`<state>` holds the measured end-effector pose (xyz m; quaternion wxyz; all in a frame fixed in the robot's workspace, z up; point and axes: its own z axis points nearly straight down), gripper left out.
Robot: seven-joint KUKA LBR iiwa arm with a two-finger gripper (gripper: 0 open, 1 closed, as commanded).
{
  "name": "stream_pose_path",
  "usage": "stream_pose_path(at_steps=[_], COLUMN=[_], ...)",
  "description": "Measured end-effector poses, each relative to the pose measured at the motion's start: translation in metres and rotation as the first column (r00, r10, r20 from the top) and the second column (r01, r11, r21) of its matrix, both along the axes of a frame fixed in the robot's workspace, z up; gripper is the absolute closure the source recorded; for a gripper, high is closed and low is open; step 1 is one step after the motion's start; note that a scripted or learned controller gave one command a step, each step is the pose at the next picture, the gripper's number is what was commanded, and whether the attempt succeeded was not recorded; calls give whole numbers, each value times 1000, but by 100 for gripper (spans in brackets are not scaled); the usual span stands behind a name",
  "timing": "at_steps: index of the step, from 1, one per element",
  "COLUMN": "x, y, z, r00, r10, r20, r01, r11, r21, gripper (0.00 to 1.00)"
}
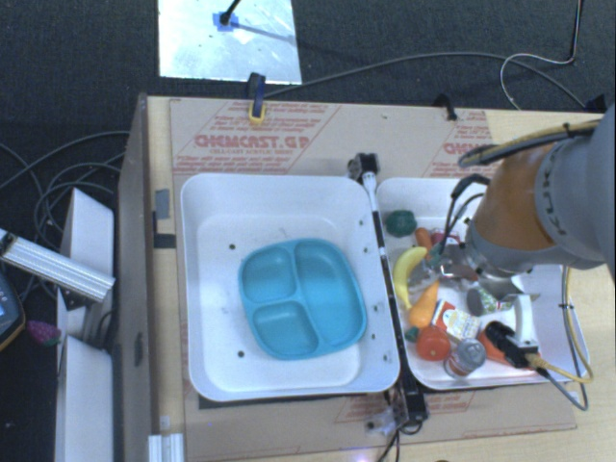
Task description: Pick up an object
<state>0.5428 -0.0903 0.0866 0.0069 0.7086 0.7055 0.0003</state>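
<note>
At the near edge of the right bin [421,378], a red tomato [433,345] and a grey can [468,355] are seen side by side, the can just right of the tomato. An orange carrot [423,306] is laid behind them, its long axis running from near-left to far-right. A yellow banana [408,268] is found just beyond, curved, with its long axis running near to far along the bin's left wall. A green object [400,223] is located farther back. The gripper [460,269] is positioned low over this pile, just right of the banana; whether it is spread or closed cannot be told. The arm [539,210] is extended in from the right, its orange band tilted down toward the bin. In the left bin [207,258], a blue divided tray [301,298] is laid flat.
</note>
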Motion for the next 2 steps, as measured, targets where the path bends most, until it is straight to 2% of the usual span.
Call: stream_pose_path(at_steps=[1, 2], x=[0, 34], y=[2, 68], z=[9, 99], r00=[1000, 1000], r10=[3, 8], r20=[-3, -7], r01=[-3, -8], r11=[1000, 1000], r21=[5, 10], gripper=[100, 100])
